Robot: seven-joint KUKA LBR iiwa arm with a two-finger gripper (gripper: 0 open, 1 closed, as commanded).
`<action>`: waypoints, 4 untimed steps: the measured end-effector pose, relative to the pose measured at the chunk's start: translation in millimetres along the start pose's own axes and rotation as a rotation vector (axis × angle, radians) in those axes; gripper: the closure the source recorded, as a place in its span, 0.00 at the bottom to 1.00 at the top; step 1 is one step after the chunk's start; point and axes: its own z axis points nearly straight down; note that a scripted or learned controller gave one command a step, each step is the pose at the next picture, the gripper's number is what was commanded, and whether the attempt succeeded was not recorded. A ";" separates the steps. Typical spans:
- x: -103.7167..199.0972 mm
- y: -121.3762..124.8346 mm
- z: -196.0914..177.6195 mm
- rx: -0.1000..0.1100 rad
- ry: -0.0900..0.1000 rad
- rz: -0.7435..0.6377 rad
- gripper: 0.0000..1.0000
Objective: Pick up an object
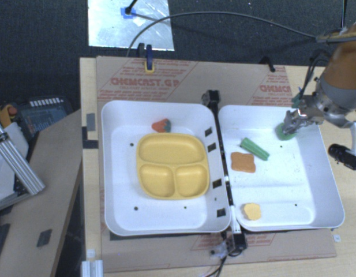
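The gripper [292, 124] is seen low in the far part of the right bin [316, 209], directly over a small round green piece [283, 133] that lies just below and a little left of its tip. Whether the piece is pinched cannot be told. A green stick [254, 149] lies further left, long axis slanting down to the right, with an orange slab [243, 162] just beyond. The bin floor is flat and white, with open room around the piece.
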 end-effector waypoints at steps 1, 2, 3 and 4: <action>50.9 -12.3 11.3 0.000 0.001 -0.001 1.00; 98.3 -19.5 1.3 -0.001 0.000 -0.001 1.00; 152.8 -26.8 -5.8 -0.001 0.001 -0.001 1.00; 206.8 -47.6 -9.6 0.001 0.001 -0.002 1.00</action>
